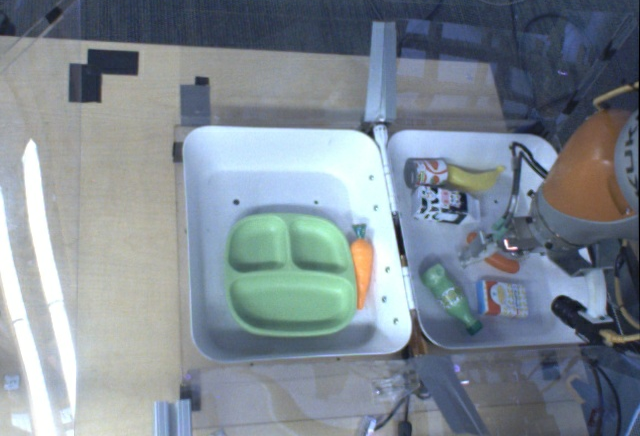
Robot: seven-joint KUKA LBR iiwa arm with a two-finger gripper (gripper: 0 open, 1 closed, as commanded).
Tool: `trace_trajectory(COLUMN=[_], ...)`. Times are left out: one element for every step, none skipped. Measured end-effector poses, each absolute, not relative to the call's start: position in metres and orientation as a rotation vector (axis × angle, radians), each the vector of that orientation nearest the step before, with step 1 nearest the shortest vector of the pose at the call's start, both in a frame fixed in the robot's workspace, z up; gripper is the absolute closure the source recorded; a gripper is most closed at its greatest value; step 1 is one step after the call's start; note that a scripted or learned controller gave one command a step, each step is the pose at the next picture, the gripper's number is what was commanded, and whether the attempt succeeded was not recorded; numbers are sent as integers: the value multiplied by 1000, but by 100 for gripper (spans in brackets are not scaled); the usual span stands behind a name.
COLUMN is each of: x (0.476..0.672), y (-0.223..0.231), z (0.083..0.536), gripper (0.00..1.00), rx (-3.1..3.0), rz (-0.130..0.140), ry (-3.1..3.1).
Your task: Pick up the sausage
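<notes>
Pincer low in right bin, grip state cannot tell. Sausage lies on bin floor just below it, between green bottle and carton.

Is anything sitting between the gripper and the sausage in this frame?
Nothing visible does. The gripper hangs in the right bin right beside the sausage, just above it in the picture. The green bottle and small carton lie off to the sides.

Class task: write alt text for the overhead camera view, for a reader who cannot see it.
A grey-and-orange robot arm's end effector hovers by a red sausage in the right bin, among a banana, green bottle and cartons. The left bin holds a green tray and carrot.
</notes>
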State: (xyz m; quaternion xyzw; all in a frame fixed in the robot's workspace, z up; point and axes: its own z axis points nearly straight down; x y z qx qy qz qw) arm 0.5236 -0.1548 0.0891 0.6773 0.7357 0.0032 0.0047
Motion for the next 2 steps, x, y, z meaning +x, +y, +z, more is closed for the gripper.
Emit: trace_trajectory(x=[527, 507], y=[-154, -100], z=[102, 230], gripper=[100, 100], rx=[2115, 2202], rz=[19, 8], ry=[2302, 2231])
